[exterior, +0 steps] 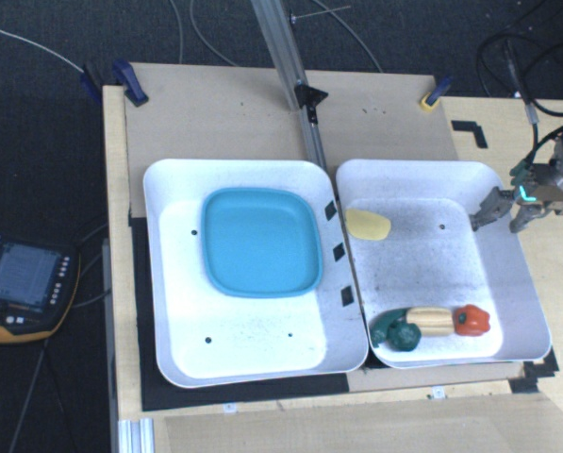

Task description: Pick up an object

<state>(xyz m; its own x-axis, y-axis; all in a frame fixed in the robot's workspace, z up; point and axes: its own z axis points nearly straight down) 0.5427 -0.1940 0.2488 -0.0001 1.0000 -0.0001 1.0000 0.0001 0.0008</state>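
Observation:
In the right bin [507, 281], a yellow lemon-like piece [368, 225] lies at the far left. Along that bin's near edge, touching in a row, are a dark green vegetable [396, 333], a tan roll [430, 321] and a red tomato-like piece [471, 321]. My gripper [504, 215] hangs over the right bin's far right rim. Its two dark fingers are spread open with nothing between them, well away from every object.
The left bin [168, 281] holds a square blue plate [262, 242]. A metal post [290, 55] slants down to the gap between the bins. Black clips sit on the divider. A teach pendant [22, 281] lies off the bench at left.

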